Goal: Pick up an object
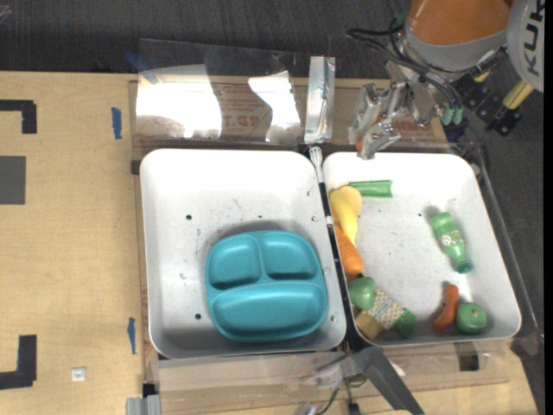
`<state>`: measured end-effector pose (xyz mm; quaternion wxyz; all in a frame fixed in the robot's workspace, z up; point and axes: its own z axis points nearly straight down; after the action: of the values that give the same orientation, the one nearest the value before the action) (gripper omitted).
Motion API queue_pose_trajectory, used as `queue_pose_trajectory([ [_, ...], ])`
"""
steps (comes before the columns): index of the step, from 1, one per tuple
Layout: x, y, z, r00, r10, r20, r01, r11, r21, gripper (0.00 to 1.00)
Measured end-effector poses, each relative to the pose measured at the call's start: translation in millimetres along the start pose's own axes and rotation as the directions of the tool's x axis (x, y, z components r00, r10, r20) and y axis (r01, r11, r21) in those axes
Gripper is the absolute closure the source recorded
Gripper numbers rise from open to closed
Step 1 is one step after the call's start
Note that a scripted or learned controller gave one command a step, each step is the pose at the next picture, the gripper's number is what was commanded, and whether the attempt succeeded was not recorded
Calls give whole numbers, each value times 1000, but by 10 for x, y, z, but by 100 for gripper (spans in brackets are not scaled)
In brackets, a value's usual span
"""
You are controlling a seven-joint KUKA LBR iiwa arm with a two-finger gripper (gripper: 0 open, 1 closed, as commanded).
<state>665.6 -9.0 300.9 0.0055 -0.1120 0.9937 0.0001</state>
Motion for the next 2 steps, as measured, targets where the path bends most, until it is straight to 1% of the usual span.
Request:
queue_pose_trajectory([
  [1,-23,60,442,999,-36,-10,36,999,-3,100],
  [2,-14,-56,153,958,-287,1,287,958,0,100],
])
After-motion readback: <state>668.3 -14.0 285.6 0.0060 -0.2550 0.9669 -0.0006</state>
